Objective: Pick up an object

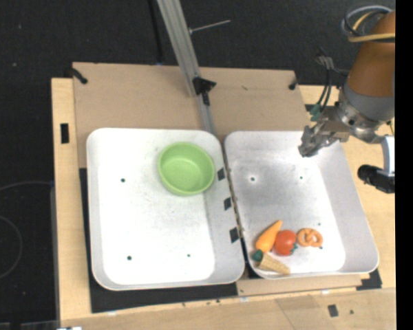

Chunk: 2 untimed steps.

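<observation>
My gripper (308, 149) hangs over the far right part of the right bin (289, 184), with nothing visible between its fingers. Well below it, in the bin's near corner, lies a small cluster: an orange carrot (268, 236), a red tomato (285, 243), a brown pretzel (309, 237) and a tan cone-shaped piece (272, 265). A green bowl (186, 168) sits upright in the upper middle of the left bin (124, 218).
A grey metal pole (181, 40) slants up from the gap between the bins at the back. The arm's orange band (372, 67) and wrist stand at the right edge. Brown bench board surrounds both bins.
</observation>
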{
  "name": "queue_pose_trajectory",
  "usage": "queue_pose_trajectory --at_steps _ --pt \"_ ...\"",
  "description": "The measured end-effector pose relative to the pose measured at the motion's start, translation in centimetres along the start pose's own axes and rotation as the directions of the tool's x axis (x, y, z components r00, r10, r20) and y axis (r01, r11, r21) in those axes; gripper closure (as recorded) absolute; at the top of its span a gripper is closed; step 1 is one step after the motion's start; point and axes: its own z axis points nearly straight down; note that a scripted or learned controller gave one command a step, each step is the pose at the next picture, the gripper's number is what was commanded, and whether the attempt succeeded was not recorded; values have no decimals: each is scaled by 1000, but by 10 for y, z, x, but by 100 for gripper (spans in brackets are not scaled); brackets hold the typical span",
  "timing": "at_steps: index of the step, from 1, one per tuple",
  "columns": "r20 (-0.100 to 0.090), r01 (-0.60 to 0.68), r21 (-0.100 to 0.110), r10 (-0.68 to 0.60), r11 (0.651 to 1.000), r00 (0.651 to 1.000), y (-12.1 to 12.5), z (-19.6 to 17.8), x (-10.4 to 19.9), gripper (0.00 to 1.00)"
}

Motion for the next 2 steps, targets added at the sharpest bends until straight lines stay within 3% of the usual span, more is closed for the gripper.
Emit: queue_pose_trajectory --at_steps 2 --pt "-1 2 1 -2 1000 1000 -17 -2 94 100"
